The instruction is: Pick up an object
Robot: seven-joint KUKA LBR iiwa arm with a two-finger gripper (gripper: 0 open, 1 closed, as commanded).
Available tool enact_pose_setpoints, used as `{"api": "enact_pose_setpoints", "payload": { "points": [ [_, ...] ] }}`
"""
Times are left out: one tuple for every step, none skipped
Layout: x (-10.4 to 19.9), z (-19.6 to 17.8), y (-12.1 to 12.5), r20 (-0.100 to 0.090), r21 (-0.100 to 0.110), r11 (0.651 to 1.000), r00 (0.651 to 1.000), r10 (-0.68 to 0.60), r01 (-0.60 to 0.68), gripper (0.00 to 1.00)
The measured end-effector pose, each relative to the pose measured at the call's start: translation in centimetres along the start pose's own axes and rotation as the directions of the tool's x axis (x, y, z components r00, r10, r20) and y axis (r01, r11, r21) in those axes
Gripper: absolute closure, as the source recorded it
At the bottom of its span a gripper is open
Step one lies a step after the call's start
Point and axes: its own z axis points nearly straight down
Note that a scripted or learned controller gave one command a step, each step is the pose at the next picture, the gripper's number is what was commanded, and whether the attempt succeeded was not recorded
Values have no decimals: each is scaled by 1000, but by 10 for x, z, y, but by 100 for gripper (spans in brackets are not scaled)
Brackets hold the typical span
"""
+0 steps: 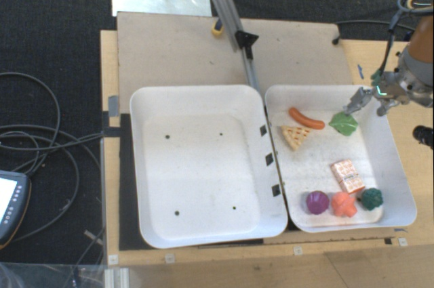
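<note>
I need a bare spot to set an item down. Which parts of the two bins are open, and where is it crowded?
The left bin has a bare floor from wall to wall. In the right bin, one free patch lies between the pizza slice and the purple ball. It is crowded by the near wall: pink block, orange toy, dark green toy. The gripper is above the green leaf.

Around the tan waffle-patterned wedge point(296, 137) in the white right bin point(397, 165) lie an orange-red sausage point(306, 118), a light green leafy piece point(344, 123), a pink-and-white checked block point(347, 175), a purple ball point(317, 202), an orange lump point(344, 204) and a dark green floret point(371, 198).
</note>
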Motion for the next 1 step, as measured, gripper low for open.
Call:
{"api": "enact_pose_setpoints", "payload": {
  "points": [
    [0, -3, 1, 2, -3, 1000, 1000, -2, 2, 0]
  ]
}}
